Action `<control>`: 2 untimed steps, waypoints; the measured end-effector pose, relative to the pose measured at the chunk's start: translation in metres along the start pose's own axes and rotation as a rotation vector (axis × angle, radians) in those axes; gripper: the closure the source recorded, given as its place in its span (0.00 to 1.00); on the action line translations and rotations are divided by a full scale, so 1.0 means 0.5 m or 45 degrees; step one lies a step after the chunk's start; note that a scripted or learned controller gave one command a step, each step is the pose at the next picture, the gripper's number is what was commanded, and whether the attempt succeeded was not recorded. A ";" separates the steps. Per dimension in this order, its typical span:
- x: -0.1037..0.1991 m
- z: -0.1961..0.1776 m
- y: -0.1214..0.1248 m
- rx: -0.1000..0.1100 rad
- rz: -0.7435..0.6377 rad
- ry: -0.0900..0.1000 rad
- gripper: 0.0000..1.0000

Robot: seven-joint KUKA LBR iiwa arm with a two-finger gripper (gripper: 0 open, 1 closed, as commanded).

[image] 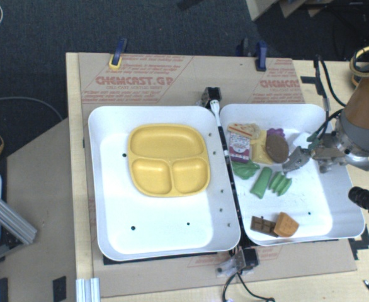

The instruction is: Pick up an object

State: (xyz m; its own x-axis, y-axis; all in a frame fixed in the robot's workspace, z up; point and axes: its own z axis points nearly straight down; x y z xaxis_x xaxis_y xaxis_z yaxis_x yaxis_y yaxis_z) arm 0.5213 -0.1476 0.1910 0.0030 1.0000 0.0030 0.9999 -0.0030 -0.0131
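Note:
The right bin holds several small toy foods. A brown oval piece lies by purple grapes, a yellow block and a small printed carton. Green pieces lie in the middle of the bin. A dark brown bar and an orange-brown chunk sit near the front edge. My gripper reaches in from the right, low over the bin, just right of the brown oval piece and above the green pieces. Nothing is visibly held in it.
The left bin carries a yellow divided plate. A black strip runs along the divide between the bins. The grey arm with its orange band fills the right side. Clamps hold the board's far edge.

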 end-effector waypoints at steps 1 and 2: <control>0.000 -0.012 0.006 -0.016 -0.004 -0.003 0.00; -0.016 0.105 0.013 -0.007 -0.003 -0.001 0.00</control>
State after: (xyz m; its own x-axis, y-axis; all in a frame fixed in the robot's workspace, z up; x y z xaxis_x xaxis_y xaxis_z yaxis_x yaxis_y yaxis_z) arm 0.5269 -0.1552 0.1384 0.0010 1.0000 0.0026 1.0000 -0.0010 -0.0073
